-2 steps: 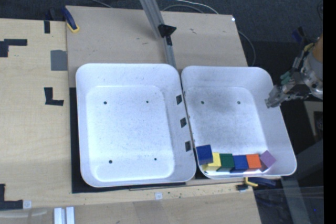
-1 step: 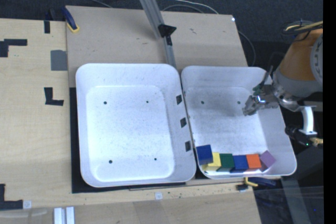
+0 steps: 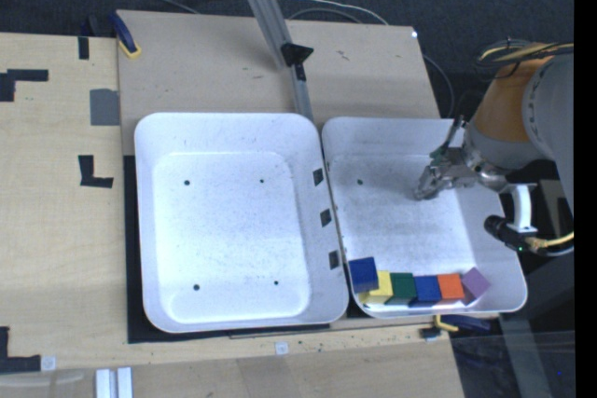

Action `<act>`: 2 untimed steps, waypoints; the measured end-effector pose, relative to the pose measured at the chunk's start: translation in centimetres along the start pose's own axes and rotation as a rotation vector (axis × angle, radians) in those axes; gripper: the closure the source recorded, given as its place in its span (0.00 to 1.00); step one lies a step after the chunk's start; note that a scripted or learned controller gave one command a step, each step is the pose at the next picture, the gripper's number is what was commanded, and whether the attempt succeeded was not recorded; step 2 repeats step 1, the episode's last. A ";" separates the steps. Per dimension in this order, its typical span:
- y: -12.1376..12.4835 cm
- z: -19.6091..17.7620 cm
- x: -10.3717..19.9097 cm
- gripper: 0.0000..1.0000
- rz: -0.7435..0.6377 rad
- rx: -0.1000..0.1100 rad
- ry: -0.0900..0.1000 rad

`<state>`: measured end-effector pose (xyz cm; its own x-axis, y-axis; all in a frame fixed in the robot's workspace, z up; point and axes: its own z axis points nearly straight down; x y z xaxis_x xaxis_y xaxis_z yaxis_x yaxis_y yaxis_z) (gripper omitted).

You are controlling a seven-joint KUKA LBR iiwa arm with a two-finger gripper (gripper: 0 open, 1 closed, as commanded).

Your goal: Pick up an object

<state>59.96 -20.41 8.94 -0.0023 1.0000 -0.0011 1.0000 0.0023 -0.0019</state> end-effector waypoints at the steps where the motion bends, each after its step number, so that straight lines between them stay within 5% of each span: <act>1: 0.0 -1.2 0.0 1.00 0.000 0.000 -0.001; 2: 0.0 -1.2 0.0 1.00 0.000 0.000 -0.001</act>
